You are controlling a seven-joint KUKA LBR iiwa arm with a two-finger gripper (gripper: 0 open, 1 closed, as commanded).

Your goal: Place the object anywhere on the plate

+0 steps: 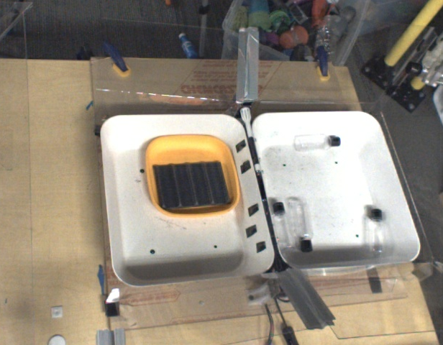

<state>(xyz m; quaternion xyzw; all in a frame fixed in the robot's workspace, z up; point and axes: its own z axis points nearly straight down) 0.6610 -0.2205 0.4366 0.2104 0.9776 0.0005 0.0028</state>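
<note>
Nearest you, at the front edge of the desk [42, 192], a grey metal bar [306, 304] runs at a slant out from under the seam where the two bins meet, with dark cables [273, 325] trailing beside it.

Look next at the left bin [128, 243]. A yellow-orange plate [193, 144] sits near its middle, a little toward the far side. The black ribbed object [191, 184] lies flat on that plate, inside the rim, its ridges running near to far. So the task's thing is already on the plate.

In the right bin [336, 185] you have clear vials with black caps. One [299, 225] lies close to the centre divider [250, 185] near the front. Another [374, 228] lies by the right wall, and a third [313, 143] lies on its side toward the far wall, well apart from the others.

How the claw stands you cannot tell.

Beyond the bins, a clear sheet [171, 81] lies on the desk, held by blue clamps [119, 65], and a metal upright [247, 63] rises behind the divider. Farthest off, a clear tub [293, 9] holds a heap of colourful items.
</note>
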